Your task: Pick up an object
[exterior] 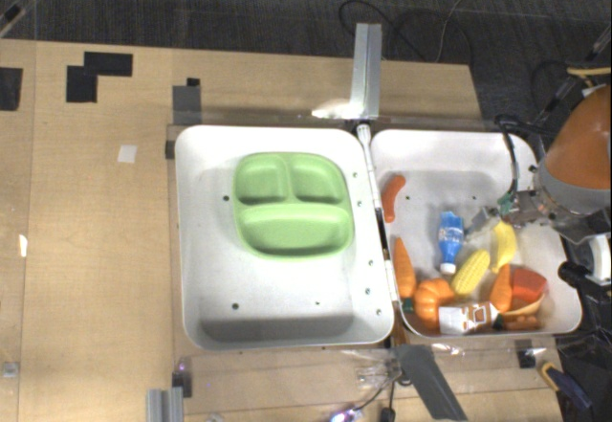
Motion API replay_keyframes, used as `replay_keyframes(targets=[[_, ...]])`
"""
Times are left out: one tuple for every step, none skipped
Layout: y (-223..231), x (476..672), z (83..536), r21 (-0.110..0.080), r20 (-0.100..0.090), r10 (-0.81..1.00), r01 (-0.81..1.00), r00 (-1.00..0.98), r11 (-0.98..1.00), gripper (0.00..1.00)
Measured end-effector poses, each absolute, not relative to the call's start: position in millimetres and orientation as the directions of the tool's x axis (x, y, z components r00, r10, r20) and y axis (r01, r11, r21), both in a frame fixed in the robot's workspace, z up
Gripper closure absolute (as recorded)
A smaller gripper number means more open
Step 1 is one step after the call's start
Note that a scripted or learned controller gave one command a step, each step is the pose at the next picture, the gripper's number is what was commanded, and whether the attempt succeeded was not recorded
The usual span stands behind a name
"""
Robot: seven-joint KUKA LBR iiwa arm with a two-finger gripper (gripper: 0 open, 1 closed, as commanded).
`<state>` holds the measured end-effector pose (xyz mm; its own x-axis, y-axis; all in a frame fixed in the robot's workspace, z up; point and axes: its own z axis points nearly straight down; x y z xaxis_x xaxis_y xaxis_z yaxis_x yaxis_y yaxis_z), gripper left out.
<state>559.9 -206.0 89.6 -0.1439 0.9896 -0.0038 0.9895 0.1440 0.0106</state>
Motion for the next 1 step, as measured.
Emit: replay_keyframes(targets=[[-204.6,562.8,102.2,0.018,-0.004,0.989,0.989,-0.145,0.145,1.0]])
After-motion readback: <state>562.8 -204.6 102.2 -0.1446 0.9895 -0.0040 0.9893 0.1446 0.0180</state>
